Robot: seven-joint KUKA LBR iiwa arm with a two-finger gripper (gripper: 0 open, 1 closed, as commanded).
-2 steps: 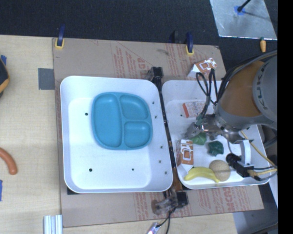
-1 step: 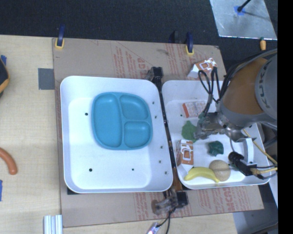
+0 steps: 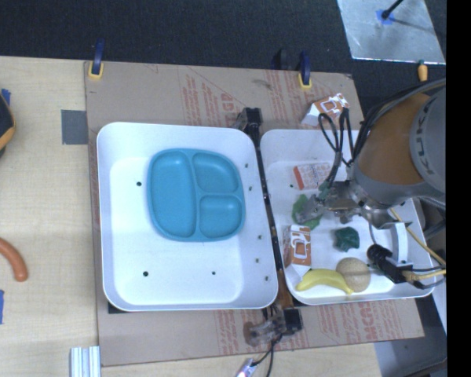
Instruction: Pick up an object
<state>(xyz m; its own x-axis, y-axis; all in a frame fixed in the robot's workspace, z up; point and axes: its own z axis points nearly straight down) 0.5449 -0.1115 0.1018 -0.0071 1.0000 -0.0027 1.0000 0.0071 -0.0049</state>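
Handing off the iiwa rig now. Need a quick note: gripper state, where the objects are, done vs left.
Gripper: low in the right bin, over the green item; grip state unclear from this view, no confirmed hold.
Right bin contents: banana and tan round object at the near edge, dark green piece, two orange-and-white packets.
Left bin: blue divided plate.
Outside the bins: sausage on the bench.
Done: arm positioned in the right bin.
Left: grasp and lift an object.
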